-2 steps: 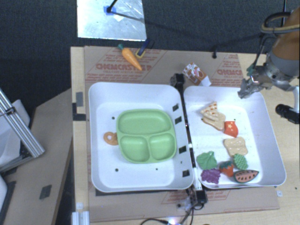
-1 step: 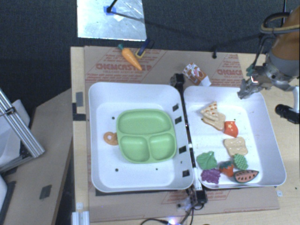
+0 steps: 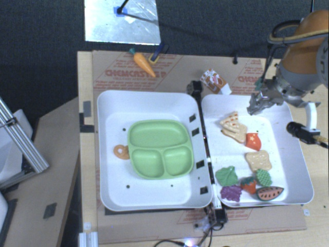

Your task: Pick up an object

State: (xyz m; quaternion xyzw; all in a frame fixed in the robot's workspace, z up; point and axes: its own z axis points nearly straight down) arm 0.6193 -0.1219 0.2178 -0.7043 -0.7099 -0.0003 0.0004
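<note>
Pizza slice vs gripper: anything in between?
No. Camera view shows bare white bin floor between the gripper and the pizza slice.

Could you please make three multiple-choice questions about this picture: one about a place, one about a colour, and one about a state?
1. Where does the small pretzel lie?
A. In the left bin, beside the divided tray
B. In the right bin, among the toy foods
C. On the cardboard behind the bins

2. What colour is the divided tray?
A. Red
B. Light green
C. Blue

3. How does the gripper stand?
A. Over the green tray
B. Over the carrot behind the bins
C. Above the far part of the right bin, with no toy seen between its fingers

Answers:
1. A, the pretzel lies on the left bin floor at the tray's left edge.
2. B, the tray is pale green.
3. C, it hangs near the right bin's back rim, apart from the pizza slice below it.
</note>
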